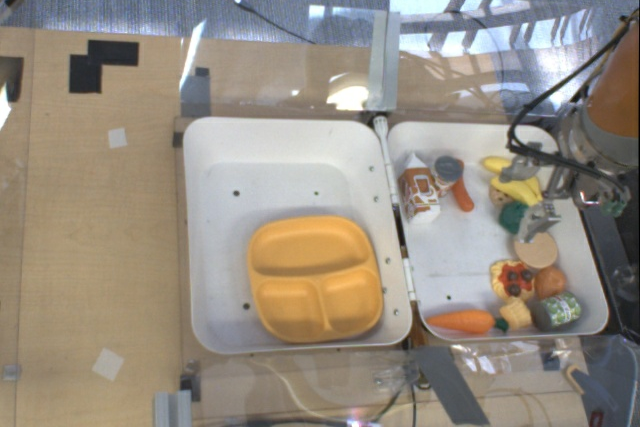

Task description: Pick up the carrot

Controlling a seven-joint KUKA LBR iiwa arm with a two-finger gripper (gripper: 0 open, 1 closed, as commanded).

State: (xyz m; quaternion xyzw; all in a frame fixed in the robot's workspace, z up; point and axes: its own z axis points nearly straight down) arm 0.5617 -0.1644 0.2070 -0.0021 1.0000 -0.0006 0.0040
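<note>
The gripper [541,215] hangs low at the right bin's [450,255] right edge; its grip I can't tell. The carrot [462,322] lies along the near edge, and the arm [612,105] is cut off, perhaps hiding toys.

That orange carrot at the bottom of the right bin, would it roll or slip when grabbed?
The carrot looks smooth and glossy, probably a stiff, light plastic toy, so it may slip. Its rounded, tapered shape lying flat could roll or pivot if nudged. The bin's front wall right beside it might stop that.

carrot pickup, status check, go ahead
Hand over right bin's far side, near bananas. Carrot lies at front wall, untouched. Corn piece beside its tip.
</note>
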